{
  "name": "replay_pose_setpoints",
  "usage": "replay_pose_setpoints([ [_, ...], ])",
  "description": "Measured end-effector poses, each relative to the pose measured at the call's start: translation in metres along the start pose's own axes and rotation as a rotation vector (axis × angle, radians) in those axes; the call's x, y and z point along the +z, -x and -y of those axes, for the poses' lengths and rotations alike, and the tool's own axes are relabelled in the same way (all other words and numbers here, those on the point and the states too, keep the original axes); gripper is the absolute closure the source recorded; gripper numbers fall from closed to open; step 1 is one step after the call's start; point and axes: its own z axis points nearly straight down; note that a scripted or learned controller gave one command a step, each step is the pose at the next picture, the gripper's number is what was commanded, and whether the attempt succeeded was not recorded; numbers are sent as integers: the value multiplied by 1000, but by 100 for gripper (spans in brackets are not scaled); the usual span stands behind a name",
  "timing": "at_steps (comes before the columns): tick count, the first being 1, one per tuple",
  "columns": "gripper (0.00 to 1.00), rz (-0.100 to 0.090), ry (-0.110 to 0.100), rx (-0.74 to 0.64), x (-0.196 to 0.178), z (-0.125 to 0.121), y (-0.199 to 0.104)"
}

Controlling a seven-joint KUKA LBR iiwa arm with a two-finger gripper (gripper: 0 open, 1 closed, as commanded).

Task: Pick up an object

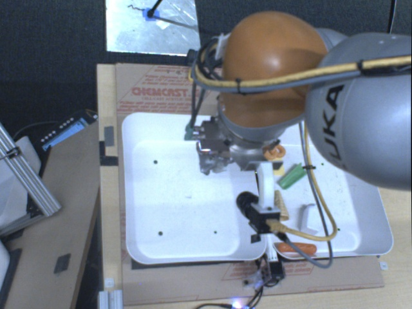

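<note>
- Two small things nearest, at the bench's front edge: a tangle of cables (265, 274) with a tiny lit point beside it, and a small dark square (62, 263) lying flat on the tan bench (71, 198) to the left.
- Under both bins, a brown cardboard sheet (193, 280) with red print, sticking out along the front.
- Left bin (145, 192): shallow, white, bare floor with a few dark specks.
- Right bin (376, 227): partly covered by the arm, several loose things inside.
- By its front wall, a long orange-red piece (299, 248); just behind it, a pale grey piece (308, 215) and a tan wedge (282, 205).
- Further in, a green piece (290, 176) lying at a slant, and an orange piece (275, 152) touching the shadow of the wrist.
- Tool (211, 158) hanging over the right part of the left bin, near the shared wall, below the big orange band (273, 63); cannot tell whether apart or together; nothing seen in it.
- At far left, slanted aluminium rails (26, 182) and a black device (64, 131) with a blue strip.
- Behind the bins, more cardboard reading CHEMCAST, then a crinkled silvery sheet (151, 15) against a dark backdrop (51, 37).
</note>
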Motion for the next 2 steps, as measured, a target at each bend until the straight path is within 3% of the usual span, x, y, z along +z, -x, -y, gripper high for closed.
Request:
replay_pose_setpoints([
  [1, 100, -12, 24, -4, -92, 5, -49],
  [2, 100, -12, 28, 1, -203, 6, -45],
])
